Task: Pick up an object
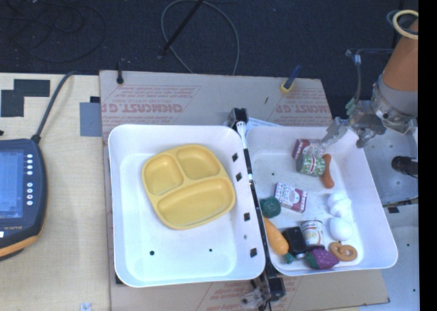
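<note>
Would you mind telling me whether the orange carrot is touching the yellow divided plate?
Apart. The camera view shows the carrot lying in the right bin, while the yellow plate sits in the left bin, with the bins' rims between them.

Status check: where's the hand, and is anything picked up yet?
Hand over right bin's far edge, nothing between its fingers. Nearest item: green-and-red packet, beside the sausage. Yellow tray alone in left bin.

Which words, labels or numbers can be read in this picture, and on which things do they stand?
"CHEMCAST GP": red print, upside down, on the brown board under the bins; repeated near its right end.
Green-and-red can: label too blurred to read.
Small red-and-white packet: print too small to read.
Small tin: label unreadable.
</note>
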Tool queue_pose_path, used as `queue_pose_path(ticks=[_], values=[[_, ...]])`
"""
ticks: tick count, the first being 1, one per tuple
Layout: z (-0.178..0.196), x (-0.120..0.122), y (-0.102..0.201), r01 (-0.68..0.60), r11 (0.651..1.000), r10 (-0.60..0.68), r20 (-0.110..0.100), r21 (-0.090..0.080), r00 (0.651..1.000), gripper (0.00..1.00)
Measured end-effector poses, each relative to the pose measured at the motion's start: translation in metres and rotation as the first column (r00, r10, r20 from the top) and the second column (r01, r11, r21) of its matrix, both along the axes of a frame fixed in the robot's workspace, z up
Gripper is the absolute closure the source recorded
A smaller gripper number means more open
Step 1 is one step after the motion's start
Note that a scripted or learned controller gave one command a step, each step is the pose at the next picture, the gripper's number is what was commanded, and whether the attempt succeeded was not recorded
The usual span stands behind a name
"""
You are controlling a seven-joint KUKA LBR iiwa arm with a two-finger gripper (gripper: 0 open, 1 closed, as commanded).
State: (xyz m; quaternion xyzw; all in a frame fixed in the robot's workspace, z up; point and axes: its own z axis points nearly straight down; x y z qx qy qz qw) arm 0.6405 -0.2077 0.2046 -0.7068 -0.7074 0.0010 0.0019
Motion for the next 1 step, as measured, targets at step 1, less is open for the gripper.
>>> queue_pose_path(ticks=[1], values=[[-0.1056,0.0037,0.0243,0.001,1.0,-0.001,0.004,-0.002,1.0,0.0]])
